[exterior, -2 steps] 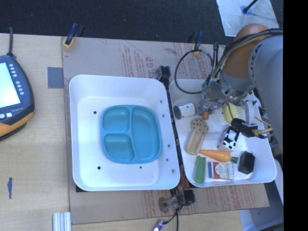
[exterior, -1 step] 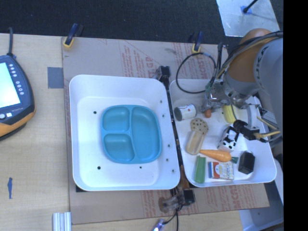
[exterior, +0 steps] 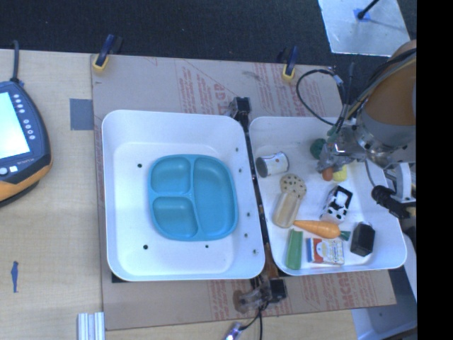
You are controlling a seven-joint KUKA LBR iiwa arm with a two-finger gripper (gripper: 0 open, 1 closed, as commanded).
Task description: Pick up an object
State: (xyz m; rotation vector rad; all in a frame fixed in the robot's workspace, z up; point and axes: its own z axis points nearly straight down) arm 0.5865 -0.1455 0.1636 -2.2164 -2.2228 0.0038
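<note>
At the 9 o'clock edge of the bench lies a teach pendant [exterior: 18, 144] with an orange rim and a lit screen. Next comes the left white bin [exterior: 113, 190], which holds a blue three-compartment plate [exterior: 192, 195] at its centre. The right white bin [exterior: 396, 257] sits just beside it and carries the loose objects. A small grey cylinder [exterior: 272, 164] lies at its 10 o'clock corner. Below that rests a tan brush-like item [exterior: 288, 200], tilted, with a dotted round head at its upper end. A green bar [exterior: 294, 249] lies at 7 o'clock, touching a red-and-white carton [exterior: 325, 251]. An orange carrot [exterior: 317, 227] lies across the middle, just above the carton. A black-and-white cow figure [exterior: 338, 204] stands just above the carrot's thick end. A black block [exterior: 362, 239] sits at 5 o'clock. The gripper [exterior: 331, 160] hangs at the bin's 1 o'clock area, over small green, orange and yellow pieces [exterior: 333, 172]. Its opening cannot be judged, and no grasped object can be confirmed. The grey arm [exterior: 386, 129] enters from 3 o'clock.
</note>
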